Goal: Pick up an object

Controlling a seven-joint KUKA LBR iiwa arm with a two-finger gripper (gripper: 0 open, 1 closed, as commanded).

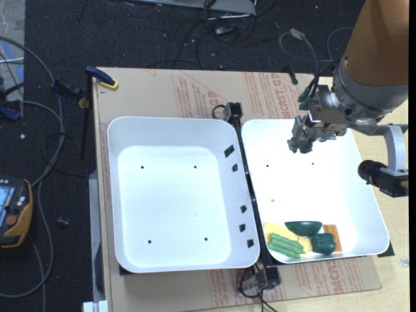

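Risk: a long reach into a crowded corner

Gripper [303,143] hangs over the far half of the right bin [364,174], above bare white floor, and I cannot tell from this slanted view how it is set or whether anything sits in it. Nothing lies directly beneath it.

All the candidates lie well away from the hand, toward the near rim of the same bin: a ridged green piece [285,245] down and slightly left of it, a dark green bowl-shaped object [303,227] almost straight below it in the picture, a teal lump [324,243] a little to its right, and beside that an orange-brown block [331,230]. A pale yellow piece [276,230] sits under or against the ridged one. They touch or overlap one another, and several press close to the bin wall.

That packing is what worries me. Descending into the cluster, I judge one finger could land on a neighbour rather than beside the target, nudging the pile or squeezing two things at once. Close to the rim, a finger could strike the wall. The rounded bowl looks likely to slip out of a pinch. The left bin [123,194] plays no part.
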